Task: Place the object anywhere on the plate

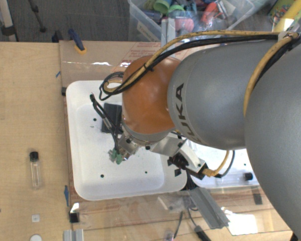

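Green object [118, 157], small, is sitting at my gripper [121, 152] tip over the left white bin [85, 134]; whether I'm pinching it, can't tell. My orange-banded arm [200, 89] is covering the bin's right side. Clear tub of toys [190, 6] is lying beyond.

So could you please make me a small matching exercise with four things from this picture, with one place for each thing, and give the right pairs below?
Things:
1. small glass vial
2. blue clip
3. clear tub of colourful toys
4. gripper

Places:
A. top of the view, behind the bench
B. on the bare wood, left of the white bin
C. over the white bin's floor
D. at the far edge of the bench, above the bin's left corner

Pairs: 1-B, 2-D, 3-A, 4-C
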You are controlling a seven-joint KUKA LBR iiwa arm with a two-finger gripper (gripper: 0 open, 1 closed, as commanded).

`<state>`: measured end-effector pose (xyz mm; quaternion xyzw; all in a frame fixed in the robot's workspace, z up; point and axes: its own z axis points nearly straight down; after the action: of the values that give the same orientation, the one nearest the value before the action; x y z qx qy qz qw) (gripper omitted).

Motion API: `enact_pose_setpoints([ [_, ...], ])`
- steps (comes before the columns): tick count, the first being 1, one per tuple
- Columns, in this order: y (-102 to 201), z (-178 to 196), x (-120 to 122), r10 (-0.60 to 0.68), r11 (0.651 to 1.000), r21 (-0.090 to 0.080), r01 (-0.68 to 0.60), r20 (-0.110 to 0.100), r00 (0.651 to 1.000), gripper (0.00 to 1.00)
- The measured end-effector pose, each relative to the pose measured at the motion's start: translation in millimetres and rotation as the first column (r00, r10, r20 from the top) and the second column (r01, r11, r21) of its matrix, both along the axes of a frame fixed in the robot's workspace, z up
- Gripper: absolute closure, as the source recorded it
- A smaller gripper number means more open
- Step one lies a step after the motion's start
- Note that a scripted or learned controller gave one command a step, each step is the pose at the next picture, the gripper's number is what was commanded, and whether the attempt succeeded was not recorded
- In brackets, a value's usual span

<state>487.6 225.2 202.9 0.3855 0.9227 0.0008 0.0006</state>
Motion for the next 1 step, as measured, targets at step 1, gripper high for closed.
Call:
enact_pose_setpoints([
  [1,-22.0,8.5,56.7,0.055,0.998,-0.001,-0.055,0.001,0.998,1.00],
])
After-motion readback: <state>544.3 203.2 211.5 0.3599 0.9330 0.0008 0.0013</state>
